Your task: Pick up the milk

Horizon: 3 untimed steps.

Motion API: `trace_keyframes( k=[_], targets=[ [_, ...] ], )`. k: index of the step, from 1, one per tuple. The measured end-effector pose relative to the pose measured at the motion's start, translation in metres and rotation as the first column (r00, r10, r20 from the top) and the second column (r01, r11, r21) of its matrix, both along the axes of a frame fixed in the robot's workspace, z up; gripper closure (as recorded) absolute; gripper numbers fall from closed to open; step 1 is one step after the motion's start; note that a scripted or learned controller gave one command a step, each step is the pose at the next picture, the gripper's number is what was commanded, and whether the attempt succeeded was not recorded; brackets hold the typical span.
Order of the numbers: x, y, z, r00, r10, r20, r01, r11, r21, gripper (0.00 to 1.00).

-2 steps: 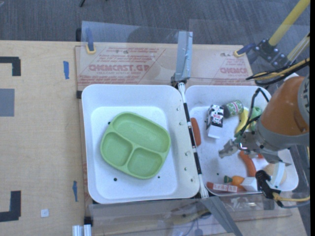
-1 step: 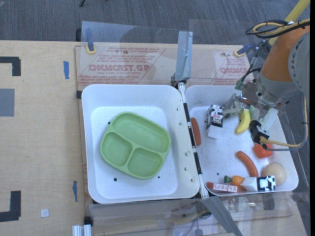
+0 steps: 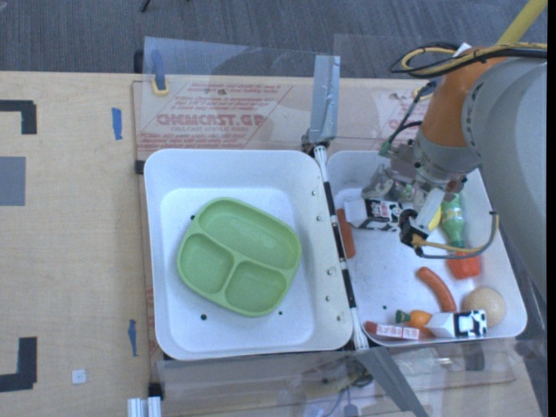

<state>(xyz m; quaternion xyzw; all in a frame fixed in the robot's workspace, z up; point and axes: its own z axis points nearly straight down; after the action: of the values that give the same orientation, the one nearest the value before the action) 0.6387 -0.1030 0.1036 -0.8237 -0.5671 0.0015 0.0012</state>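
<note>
From my feed I see the arm (image 3: 486, 102) reaching in over the right bin (image 3: 382, 272), its orange band above the wrist, with the gripper (image 3: 401, 200) down low near that bin's far edge. Whether the gripper is spread or closed I cannot tell, since the wrist and cabling cover it. The milk (image 3: 380, 212), a small white carton with black cow-patch markings, lies just beside the gripper toward the bin's far left corner; I cannot tell whether they touch. A red-brown sausage (image 3: 347, 233) lies along the right bin's left wall. A green bottle-shaped item (image 3: 453, 219) sits just right of the gripper, with an orange-red piece (image 3: 465, 267) beside it toward the right wall. Nearer the front edge are an orange hot dog (image 3: 436, 288), a beige egg-like ball (image 3: 484, 303), a white box with a black-and-white pattern (image 3: 464, 323), a small orange piece (image 3: 418, 318) and a flat red-and-white packet (image 3: 391, 330). The left bin (image 3: 165, 259) carries a light green divided plate (image 3: 239, 255) resting flat near its middle.
</note>
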Motion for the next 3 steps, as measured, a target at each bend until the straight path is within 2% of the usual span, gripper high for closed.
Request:
trace_keyframes(
  k=[1,2,3],
  targets=[
    [0.014,0.010,-0.019,0.996,0.090,0.004,-0.090,0.996,-0.001,0.00],
    [0.013,0.011,-0.010,0.996,0.092,-0.006,-0.092,0.996,-0.001,1.00],
    [-0.044,0.060,0.079,0.995,-0.103,-0.002,0.103,0.995,0.000,1.00]
  ],
)
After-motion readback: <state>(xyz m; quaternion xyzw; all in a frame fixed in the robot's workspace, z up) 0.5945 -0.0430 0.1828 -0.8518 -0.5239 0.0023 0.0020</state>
